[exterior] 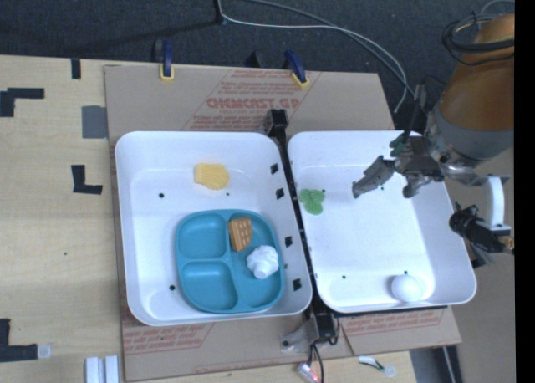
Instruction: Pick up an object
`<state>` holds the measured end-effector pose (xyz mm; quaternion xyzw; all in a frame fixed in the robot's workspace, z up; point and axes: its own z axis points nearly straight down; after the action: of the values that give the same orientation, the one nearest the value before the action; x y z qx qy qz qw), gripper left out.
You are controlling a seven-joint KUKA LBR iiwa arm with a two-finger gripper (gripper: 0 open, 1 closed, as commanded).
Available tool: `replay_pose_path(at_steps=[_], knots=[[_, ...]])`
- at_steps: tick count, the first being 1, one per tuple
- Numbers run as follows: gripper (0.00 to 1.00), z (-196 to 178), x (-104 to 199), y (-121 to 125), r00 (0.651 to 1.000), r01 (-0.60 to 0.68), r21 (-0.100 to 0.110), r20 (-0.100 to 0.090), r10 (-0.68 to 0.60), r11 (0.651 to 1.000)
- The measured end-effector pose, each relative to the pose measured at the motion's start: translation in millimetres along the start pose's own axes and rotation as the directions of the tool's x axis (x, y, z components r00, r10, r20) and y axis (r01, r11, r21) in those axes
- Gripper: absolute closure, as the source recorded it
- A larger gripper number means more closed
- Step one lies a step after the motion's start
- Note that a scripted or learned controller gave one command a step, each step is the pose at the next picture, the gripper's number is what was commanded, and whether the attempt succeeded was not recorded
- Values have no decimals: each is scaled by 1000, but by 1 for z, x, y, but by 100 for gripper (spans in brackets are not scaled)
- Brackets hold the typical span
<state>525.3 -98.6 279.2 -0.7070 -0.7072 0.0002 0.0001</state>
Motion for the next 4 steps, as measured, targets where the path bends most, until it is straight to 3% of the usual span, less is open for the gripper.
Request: replay_pose_path(at_steps=[1, 2, 3, 4], knots=[[0, -21, 52, 48, 1000, 5, -2, -1, -5, 1000], [0, -55, 127, 62, 1000, 7, -3, -2, -7, 1000], [0, -102, 139, 76, 1000, 1, -4, -1, -1, 1000], [0, -113, 164, 109, 1000, 1, 0, 0, -1, 1000]])
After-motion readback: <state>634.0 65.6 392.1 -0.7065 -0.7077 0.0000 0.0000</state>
